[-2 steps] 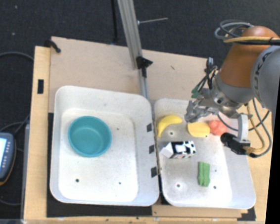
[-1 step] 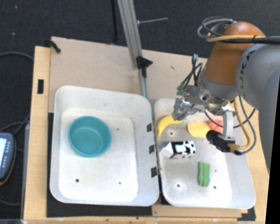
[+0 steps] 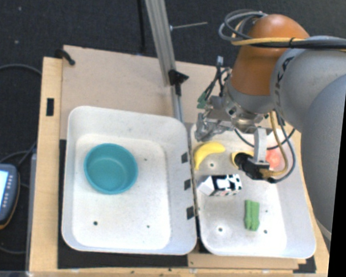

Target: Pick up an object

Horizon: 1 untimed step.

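Note:
In the right bin (image 3: 285, 239) lie a yellow banana-shaped toy (image 3: 207, 153), a white block with black patches (image 3: 222, 185) and a small green piece (image 3: 251, 215). A pink-red object (image 3: 274, 157) peeks out behind the arm's cables at the bin's far side. My gripper (image 3: 203, 129) hangs over the right bin's far left corner, just above and beyond the yellow toy. Nothing shows held in it.
The left bin (image 3: 72, 216) holds a teal bowl (image 3: 111, 168). A slanted metal rail (image 3: 162, 38) runs from the back down to the gap between the bins. The grey and orange arm (image 3: 264, 58) covers the right bin's far edge.

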### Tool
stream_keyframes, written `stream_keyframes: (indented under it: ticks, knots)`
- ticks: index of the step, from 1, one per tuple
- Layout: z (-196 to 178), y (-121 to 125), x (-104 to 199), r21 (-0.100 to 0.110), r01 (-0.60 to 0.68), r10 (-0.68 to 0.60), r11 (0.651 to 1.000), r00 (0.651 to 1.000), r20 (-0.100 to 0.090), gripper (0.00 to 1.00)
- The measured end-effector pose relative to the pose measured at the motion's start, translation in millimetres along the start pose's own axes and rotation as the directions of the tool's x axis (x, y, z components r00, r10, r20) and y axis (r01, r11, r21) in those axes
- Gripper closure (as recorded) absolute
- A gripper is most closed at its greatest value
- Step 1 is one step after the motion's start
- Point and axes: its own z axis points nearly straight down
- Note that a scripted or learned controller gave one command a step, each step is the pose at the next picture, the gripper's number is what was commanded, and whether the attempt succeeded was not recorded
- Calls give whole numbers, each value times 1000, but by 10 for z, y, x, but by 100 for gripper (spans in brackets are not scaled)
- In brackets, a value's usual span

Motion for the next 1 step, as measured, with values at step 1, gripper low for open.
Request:
stream_keyframes:
  ticks: [1]
  knots:
    - [65,151,460,0,1,-1,1000,1000,1,100]
